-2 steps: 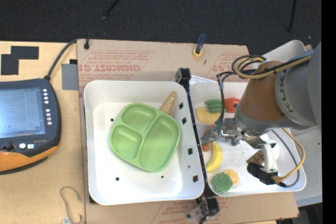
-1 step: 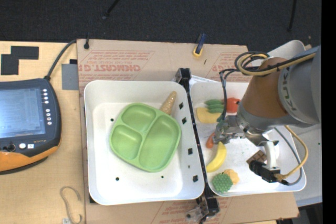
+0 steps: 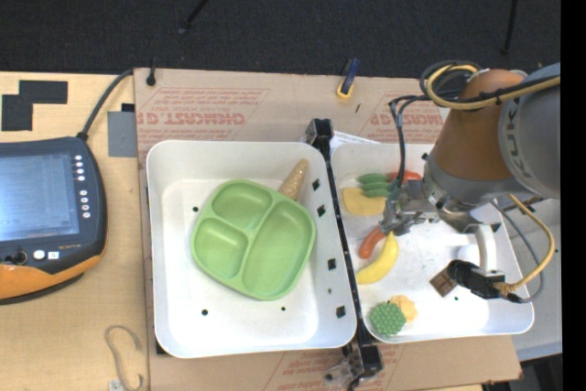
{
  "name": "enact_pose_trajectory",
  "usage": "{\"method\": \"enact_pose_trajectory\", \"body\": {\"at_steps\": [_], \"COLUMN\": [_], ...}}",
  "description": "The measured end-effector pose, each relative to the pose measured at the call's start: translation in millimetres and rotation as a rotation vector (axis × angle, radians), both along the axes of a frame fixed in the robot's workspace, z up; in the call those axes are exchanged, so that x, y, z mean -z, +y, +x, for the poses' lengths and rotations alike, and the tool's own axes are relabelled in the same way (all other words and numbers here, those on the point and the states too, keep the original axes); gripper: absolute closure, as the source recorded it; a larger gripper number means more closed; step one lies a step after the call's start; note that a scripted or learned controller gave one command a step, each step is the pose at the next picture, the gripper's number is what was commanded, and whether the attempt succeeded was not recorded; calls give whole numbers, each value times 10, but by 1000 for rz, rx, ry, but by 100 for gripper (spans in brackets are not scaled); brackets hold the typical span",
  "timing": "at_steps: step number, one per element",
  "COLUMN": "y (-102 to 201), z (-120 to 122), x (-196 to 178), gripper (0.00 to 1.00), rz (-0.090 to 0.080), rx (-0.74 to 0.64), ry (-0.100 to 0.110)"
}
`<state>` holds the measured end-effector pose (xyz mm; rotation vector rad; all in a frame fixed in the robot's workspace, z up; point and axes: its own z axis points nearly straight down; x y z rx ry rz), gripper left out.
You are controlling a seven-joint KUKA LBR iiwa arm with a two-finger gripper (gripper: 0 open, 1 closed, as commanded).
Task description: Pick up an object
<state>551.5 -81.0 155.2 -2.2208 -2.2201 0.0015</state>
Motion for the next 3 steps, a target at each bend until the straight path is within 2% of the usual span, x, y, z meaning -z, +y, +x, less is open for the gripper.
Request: {"method": "enact_pose_trajectory", "body": {"at_steps": [1, 2, 3], "y": [7, -5, 525], "z": [99, 98, 338], "x": [-541, -725, -633], "gripper": [100, 100, 100], "rz": [0, 0, 1], "rx": [0, 0, -4], "ry": [-1, 0, 0]}}
